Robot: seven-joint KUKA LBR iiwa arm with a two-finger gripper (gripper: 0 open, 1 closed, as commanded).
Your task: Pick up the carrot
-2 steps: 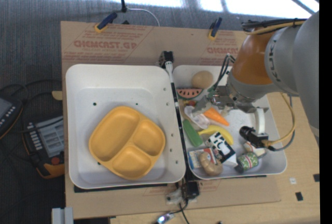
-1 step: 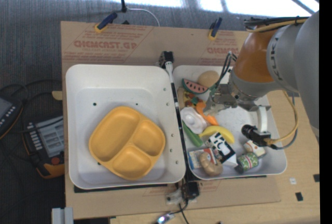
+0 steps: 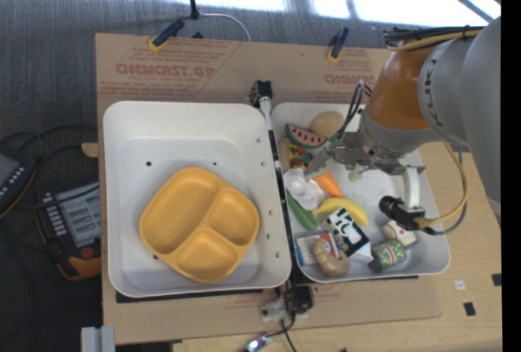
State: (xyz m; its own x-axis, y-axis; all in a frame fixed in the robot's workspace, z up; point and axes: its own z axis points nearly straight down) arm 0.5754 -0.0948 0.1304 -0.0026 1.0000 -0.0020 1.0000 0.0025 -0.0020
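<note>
Carrot point(image 3: 327, 184) in right bin point(image 3: 435, 261), upper-middle area, just beside white item point(image 3: 304, 192) and above banana point(image 3: 340, 206). Gripper point(image 3: 352, 153) directly above-right of carrot, over bin; finger state cannot be determined. Yellow divided plate point(image 3: 199, 222) in left bin point(image 3: 130, 130). Watermelon slice point(image 3: 302, 135) near right bin's top-left corner.

Cardboard sheet point(image 3: 163, 69) under the bins reads "CHEMCAST GP".
</note>
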